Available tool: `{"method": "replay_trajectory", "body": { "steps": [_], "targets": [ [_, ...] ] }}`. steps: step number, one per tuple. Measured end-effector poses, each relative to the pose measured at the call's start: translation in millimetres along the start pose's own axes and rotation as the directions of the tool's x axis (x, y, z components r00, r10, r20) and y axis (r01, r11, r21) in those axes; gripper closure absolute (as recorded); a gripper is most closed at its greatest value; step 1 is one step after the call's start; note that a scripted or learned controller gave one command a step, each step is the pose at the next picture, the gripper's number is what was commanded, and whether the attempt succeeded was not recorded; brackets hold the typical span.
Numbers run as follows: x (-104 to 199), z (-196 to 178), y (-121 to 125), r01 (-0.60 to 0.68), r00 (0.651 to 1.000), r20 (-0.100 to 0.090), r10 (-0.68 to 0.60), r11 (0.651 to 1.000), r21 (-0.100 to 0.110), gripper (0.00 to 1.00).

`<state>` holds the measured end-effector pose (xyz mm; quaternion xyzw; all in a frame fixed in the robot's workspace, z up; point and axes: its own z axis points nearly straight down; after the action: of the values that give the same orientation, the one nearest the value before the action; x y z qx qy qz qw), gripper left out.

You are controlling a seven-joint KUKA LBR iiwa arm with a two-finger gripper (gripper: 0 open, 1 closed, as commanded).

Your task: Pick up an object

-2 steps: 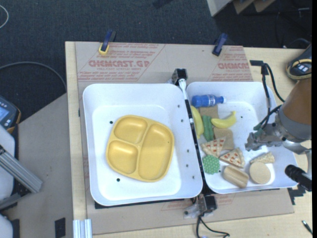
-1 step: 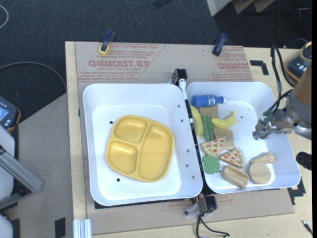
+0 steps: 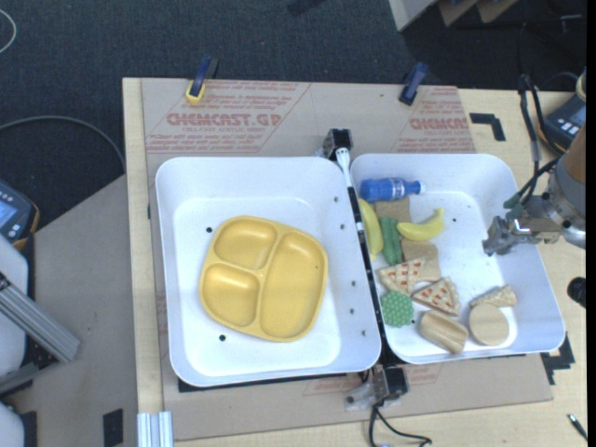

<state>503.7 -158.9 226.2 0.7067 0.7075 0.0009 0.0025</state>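
While the yellow divided plate (image 3: 264, 277) fills the left bin (image 3: 177, 250), the pickable toy food crowds the right bin's (image 3: 484, 170) left and lower part: blue bottle (image 3: 386, 189), banana (image 3: 421, 228), pizza slices (image 3: 424, 285); the gripper (image 3: 498, 237), fingers seemingly apart and empty, should descend squarely on the isolated banana, avoiding crowded neighbours

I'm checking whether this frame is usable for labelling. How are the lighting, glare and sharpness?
Camera view: even, soft light, faint shadows. The white bins look bright, nearly washed out, without hard glare. The yellow tray and blue bottle are fairly sharp; the hand looks slightly soft.
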Motion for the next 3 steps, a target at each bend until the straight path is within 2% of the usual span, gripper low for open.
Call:
{"method": "replay_trajectory", "body": {
  "steps": [1, 2, 3],
  "targets": [
    [60.3, -1.1, 18.4, 0.003, 1.0, -0.002, -0.003, 1.0, 0.001, 1.0],
    [104.0, 8.1, 34.6, 0.001, 1.0, -0.001, -0.001, 1.0, 0.002, 1.0],
    [151.7, -4.3, 32.8, 0.004, 1.0, -0.003, -0.004, 1.0, 0.001, 1.0]
  ]
}}
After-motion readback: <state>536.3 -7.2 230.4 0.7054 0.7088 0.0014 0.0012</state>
